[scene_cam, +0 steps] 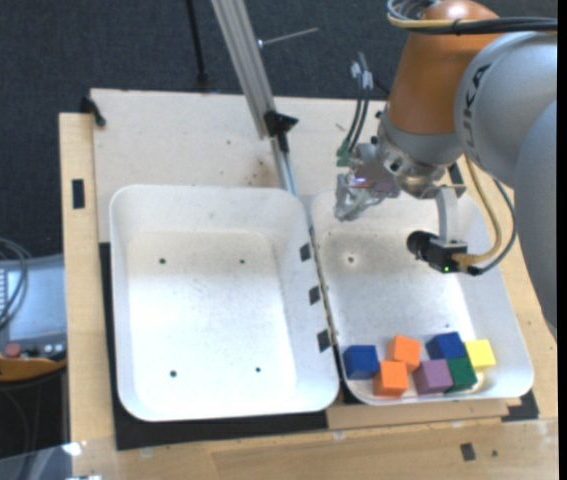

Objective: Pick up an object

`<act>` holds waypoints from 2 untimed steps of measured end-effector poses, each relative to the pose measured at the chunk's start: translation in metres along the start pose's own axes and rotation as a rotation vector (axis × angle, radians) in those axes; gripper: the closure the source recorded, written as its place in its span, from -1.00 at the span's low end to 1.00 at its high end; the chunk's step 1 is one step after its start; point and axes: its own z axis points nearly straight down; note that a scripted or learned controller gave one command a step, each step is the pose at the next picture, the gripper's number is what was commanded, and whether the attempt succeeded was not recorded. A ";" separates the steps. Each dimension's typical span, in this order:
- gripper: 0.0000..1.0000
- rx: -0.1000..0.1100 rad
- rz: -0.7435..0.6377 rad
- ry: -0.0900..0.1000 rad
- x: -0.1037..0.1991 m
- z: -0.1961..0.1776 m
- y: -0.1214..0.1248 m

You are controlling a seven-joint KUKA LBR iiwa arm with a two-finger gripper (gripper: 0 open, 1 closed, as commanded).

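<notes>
Seen from above at a slant: two shallow white bins side by side on a pale bench [183, 138], left bin [133, 218] and right bin [508, 318]. Grey arm with orange band [433, 78] entering from three o'clock, ending in the tool [355, 203] over the right bin's twelve-o'clock end, near the divide between bins. Tool state: cannot tell, tips too small and blurred. Nothing visibly held. Clustered at the right bin's six-o'clock edge, well apart from the tool: a blue cube [361, 360], an orange cube [406, 349], a second orange cube [393, 377], a purple cube [432, 376], a green cube [462, 373], another blue cube [447, 346], and a yellow cube [480, 354] at the cluster's three-o'clock end. Cubes packed close, several touching. Slanted metal rail [248, 58] rising from the bench toward twelve o'clock.
</notes>
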 end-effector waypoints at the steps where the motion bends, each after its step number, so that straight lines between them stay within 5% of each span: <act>1: 1.00 0.002 0.001 0.000 0.055 0.008 -0.008; 2: 1.00 0.001 0.001 -0.001 0.109 0.021 -0.003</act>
